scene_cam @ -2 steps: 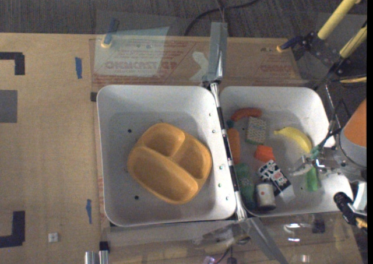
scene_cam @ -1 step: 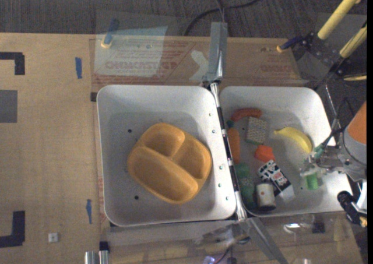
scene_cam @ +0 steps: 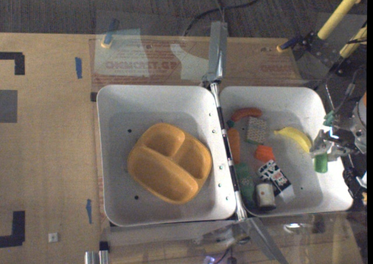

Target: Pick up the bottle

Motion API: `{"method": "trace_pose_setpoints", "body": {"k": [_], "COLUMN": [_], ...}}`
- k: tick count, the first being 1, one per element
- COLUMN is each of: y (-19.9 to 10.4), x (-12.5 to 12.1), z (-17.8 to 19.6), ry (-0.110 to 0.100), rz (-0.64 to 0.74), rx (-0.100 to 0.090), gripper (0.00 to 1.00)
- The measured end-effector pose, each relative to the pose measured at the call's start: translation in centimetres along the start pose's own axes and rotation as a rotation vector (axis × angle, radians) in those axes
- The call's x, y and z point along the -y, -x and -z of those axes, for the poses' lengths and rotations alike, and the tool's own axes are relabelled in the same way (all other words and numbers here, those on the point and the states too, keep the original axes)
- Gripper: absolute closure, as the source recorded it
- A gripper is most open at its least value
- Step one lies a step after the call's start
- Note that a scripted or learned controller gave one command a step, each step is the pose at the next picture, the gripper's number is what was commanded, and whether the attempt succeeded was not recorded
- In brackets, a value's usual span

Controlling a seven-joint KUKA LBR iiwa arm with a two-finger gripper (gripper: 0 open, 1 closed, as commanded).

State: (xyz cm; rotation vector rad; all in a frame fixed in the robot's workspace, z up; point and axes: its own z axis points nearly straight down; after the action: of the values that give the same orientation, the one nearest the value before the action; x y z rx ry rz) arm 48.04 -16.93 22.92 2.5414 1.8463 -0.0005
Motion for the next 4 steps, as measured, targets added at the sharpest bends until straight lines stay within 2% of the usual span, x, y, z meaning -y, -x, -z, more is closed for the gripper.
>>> {"method": "trace_pose_setpoints", "body": {"k": [1, 2, 3, 4], "y": [0.0, 3.7, 4.0, 2.4], "x": [0.0, -1.3, -1.3, -0.7], "z": [0.0, -13.4, -12.5, -7.8], "ry": [0.000, 0.000, 0.000, 0.000], "rz": [0.000, 0.056, 0.050, -0.027], "rx": [0.000, -0.008, -0.004, 0.000], "gripper": [0.00, 0.00, 1.00, 1.00]}}
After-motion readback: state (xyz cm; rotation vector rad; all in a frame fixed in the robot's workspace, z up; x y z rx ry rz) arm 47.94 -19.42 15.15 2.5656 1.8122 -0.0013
